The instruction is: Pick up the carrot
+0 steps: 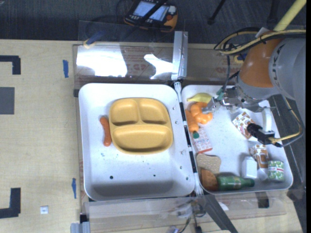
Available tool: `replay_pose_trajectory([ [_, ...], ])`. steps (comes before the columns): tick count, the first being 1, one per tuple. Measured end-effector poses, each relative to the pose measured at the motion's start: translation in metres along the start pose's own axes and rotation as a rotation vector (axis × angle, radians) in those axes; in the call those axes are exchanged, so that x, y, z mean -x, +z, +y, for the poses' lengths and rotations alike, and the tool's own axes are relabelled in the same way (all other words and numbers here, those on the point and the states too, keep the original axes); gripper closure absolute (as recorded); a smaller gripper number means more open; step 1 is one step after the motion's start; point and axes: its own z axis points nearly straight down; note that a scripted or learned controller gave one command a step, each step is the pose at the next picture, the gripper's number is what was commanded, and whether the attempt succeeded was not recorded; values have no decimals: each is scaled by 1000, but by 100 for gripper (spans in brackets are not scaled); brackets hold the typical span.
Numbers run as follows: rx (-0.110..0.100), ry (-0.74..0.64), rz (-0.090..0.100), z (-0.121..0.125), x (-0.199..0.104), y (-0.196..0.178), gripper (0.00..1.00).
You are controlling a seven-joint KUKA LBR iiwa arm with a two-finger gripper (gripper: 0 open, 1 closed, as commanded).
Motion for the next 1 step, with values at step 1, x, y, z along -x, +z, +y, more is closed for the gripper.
replay_pose_trajectory([
  [1, 3, 114, 4, -9, -7, 0, 0],
])
